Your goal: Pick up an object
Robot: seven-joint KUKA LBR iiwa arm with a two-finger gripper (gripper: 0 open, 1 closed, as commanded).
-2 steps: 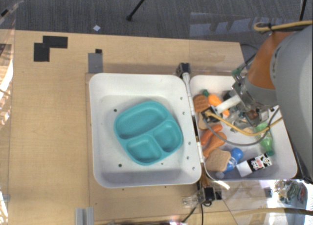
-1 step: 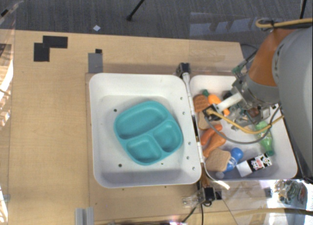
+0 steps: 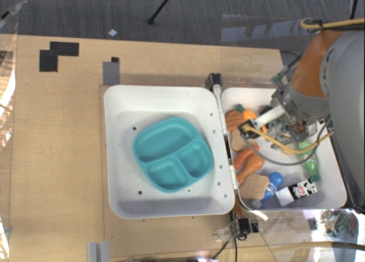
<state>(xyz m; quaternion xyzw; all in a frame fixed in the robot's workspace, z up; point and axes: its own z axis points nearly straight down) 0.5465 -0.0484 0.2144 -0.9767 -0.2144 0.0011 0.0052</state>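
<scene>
**Colleague:** Where are the things you could pick up?

**Me:** They are all in the right bin (image 3: 337, 197). I see an orange carrot-shaped piece (image 3: 250, 163) near that bin's left wall. A tan slice (image 3: 254, 185) lies just below it in my view, and a blue ball (image 3: 276, 179) sits just beside the slice. A black-and-white box (image 3: 300, 189) lies near the ball, toward the lower right corner. A green piece (image 3: 311, 167) sits above the box. A brown slice (image 3: 233, 121) lies at the upper left, against the wall next to the other bin.

**Colleague:** And the gripper?

**Me:** The gripper (image 3: 287, 131) hangs over the middle of the right bin, to the right of the brown slice and above the carrot-shaped piece. The arm (image 3: 336, 78) comes in from the right. The wrist and the yellow cables cover the tip, so I cannot tell whether it is spread, pressed together or pinching anything.

**Colleague:** What else is in view?

**Me:** The left bin (image 3: 114, 141) holds a teal plate (image 3: 171, 154) with three compartments, lying flat and turned at a slant. Both bins sit side by side on the pale wooden desk (image 3: 57, 158). There are black tape marks (image 3: 57, 54) near the desk's far left corner.
</scene>
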